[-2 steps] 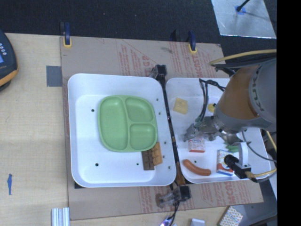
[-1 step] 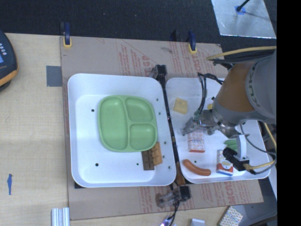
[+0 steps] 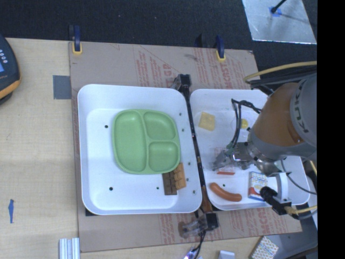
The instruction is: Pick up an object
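Right bin (image 3: pixel 200 144) taken as landmark; at its near edge a sausage (image 3: pixel 226 192) is seen lying flat, with a small printed packet (image 3: pixel 257 184) just beside it toward the arm; slightly farther in, the gripper (image 3: pixel 222 161) is lowered near the bin floor, just above a thin red stick (image 3: pixel 226 172); nothing is seen between its fingers, and their spread cannot be told; a yellow square (image 3: pixel 207 121) lies toward the far wall; in the left bin (image 3: pixel 89 144) a green divided plate (image 3: pixel 145 141) is seen, a brown waffle block (image 3: pixel 174 179) touching its near corner.
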Motion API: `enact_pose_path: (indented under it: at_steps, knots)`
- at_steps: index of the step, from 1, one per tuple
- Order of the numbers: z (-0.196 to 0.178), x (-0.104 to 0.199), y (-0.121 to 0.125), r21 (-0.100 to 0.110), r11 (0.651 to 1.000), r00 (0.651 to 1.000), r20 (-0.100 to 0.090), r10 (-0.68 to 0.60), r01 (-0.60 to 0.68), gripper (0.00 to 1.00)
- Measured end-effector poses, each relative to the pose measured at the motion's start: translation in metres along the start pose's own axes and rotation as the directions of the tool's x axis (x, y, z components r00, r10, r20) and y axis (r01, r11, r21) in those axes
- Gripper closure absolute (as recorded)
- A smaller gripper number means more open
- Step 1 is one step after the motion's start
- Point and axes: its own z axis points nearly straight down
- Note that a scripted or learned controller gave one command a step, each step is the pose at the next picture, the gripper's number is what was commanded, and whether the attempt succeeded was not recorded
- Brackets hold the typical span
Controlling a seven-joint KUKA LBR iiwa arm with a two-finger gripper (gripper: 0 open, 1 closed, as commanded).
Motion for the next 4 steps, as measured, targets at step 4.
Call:
enact_pose_path:
  at_steps: [4]
  knots:
    - [0.0,-0.002,0.015,-0.007,1.0,1.0,0.001,0.0,0.0,0.0]
